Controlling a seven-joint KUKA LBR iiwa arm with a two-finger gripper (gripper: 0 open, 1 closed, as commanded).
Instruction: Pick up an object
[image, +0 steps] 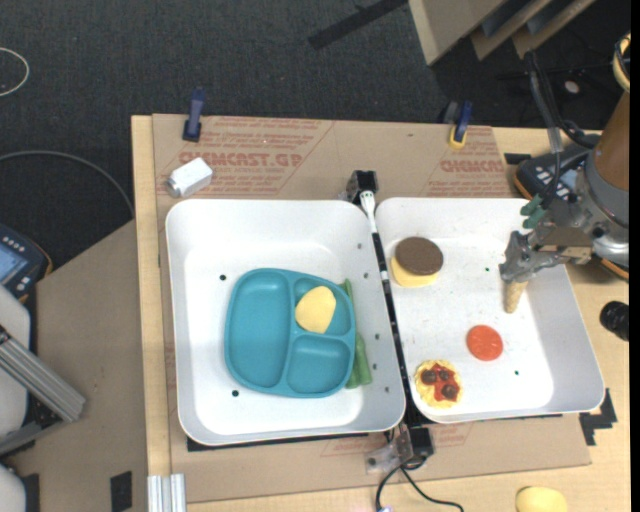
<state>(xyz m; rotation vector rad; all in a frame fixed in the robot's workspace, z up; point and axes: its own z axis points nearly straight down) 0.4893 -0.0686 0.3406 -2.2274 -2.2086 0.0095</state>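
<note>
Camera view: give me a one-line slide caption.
Gripper low in the right bin near a burger, tomato slice and mini pizza; left bin holds a blue tray.

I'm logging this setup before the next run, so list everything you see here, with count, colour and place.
left bin: 1, white, left half of the bench
right bin: 1, white, right half of the bench
divided plate: 1, teal, in the left bin
yellow piece: 1, yellow, in the plate's upper right compartment
green strip: 1, green, along the plate's right edge
round brown-topped item: 1, brown on cream, upper left of the right bin
red disc: 1, red, lower middle of the right bin
small pizza-like item: 1, yellow with red spots, lower left of the right bin
clamps: 2, blue, bench's far edge
arm: 1, grey and orange, from the right
gripper: 1, over the right bin, above the red disc
</note>
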